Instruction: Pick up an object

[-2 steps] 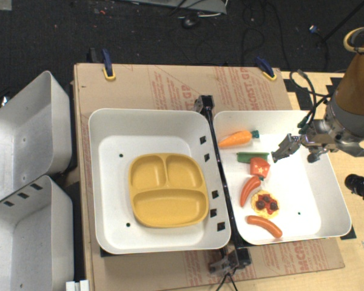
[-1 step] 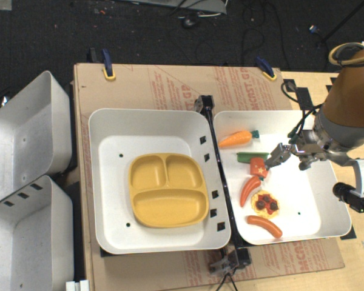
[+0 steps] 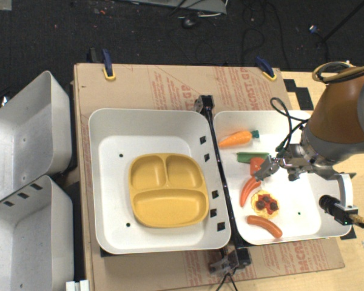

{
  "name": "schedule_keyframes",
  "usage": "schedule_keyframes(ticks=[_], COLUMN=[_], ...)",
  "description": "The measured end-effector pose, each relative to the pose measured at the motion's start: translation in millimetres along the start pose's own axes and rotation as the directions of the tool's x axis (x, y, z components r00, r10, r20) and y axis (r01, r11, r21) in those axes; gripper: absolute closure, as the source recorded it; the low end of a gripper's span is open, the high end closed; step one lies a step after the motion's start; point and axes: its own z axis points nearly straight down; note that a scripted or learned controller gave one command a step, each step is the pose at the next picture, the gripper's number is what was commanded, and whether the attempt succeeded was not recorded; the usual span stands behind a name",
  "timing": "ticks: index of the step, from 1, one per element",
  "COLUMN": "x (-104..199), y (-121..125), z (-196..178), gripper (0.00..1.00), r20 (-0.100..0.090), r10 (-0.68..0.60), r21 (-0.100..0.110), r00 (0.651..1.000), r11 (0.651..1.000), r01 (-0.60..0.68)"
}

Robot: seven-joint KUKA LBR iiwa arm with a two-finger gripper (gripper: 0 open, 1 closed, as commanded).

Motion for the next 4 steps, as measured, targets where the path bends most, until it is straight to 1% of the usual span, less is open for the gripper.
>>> schedule_keyframes(ticks=[1, 2, 3, 4], x=[-1.1, -1.2, -1.4, -1.5], y=[0.9, 1.7, 7.0, 8.1], z=[43.3, 31.0, -30.9, -78.0], gripper=[0.0, 1.0, 1.0, 1.0], r20=[0.0, 0.002, 0.003, 0.004], r10=[0.0, 0.002, -0.004, -0.005], r21=[-0.001, -0.006, -0.011, -0.013], r00=[1.0, 1.0, 1.0, 1.0], r11=[1.0, 1.0, 1.0, 1.0], r01=[0.0, -0.002, 0.005, 0.005])
